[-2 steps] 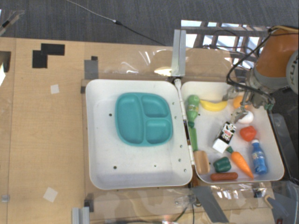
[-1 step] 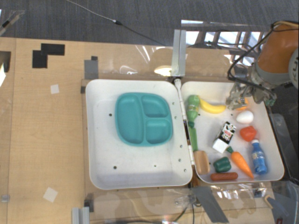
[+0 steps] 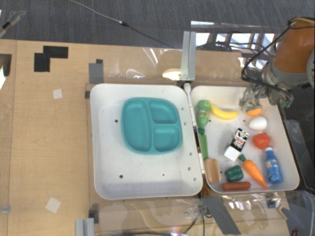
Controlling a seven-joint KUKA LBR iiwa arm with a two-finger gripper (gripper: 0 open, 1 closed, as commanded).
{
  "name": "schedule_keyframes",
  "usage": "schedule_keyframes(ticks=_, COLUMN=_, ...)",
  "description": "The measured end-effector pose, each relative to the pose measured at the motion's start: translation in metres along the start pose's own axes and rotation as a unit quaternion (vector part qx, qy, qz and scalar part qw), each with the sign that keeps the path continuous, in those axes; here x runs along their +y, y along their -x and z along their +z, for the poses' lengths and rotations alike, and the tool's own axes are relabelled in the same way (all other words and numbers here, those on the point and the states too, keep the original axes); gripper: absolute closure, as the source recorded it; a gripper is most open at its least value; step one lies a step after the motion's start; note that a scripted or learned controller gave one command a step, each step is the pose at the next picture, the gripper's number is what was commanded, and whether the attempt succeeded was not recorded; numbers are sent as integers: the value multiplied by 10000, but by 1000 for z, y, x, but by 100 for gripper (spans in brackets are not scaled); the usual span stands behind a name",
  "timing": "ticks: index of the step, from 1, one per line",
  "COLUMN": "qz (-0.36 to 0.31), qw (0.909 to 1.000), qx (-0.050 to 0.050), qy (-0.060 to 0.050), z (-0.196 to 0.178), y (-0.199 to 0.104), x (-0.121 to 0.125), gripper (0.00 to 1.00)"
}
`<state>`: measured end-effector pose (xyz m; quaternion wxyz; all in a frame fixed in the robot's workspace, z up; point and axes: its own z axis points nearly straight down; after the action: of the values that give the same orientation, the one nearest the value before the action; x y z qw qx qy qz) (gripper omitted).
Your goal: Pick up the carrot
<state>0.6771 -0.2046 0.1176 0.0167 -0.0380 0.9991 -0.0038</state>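
So the carrot (image 3: 255, 172) is lying in the right bin (image 3: 290, 151), down near its front edge, pointed end aimed toward the front right corner and the green stub end up toward the middle. The tool (image 3: 251, 101) is way up at the back of that same bin, hanging off the grey arm with the orange band (image 3: 294, 53) that comes in from the right, so the carrot is well apart from it, pretty much at the opposite end of the bin. The tool sits just above a small orange fruit (image 3: 254, 112) and right beside the banana (image 3: 223, 113), with a white egg (image 3: 257, 123) just in front of that; honestly can't tell if it's released or clenched, it's too small and blurry there, and nothing visibly sits in it. Around the carrot: a blue bottle (image 3: 272, 165) just to its right, a green pepper (image 3: 234, 172) to its left, a sausage (image 3: 236, 186) in front of the pepper, a little black and white carton (image 3: 236, 144) behind it and a red tomato-ish thing (image 3: 261, 140) near the bottle top. The left bin (image 3: 106, 181) holds a teal divided plate (image 3: 150, 125), and both bins sit on the wooden table (image 3: 44, 146)
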Motion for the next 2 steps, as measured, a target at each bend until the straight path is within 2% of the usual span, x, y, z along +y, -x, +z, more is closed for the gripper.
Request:
schedule_keyframes(ticks=1, qz=-920, qw=9957, qx=121, qy=45, z=-4, y=-94, x=5, gripper=100)
schedule_keyframes(ticks=2, qz=-3013, qw=9535, qx=62, qy=32, z=-214, y=-104, x=5, gripper=100)
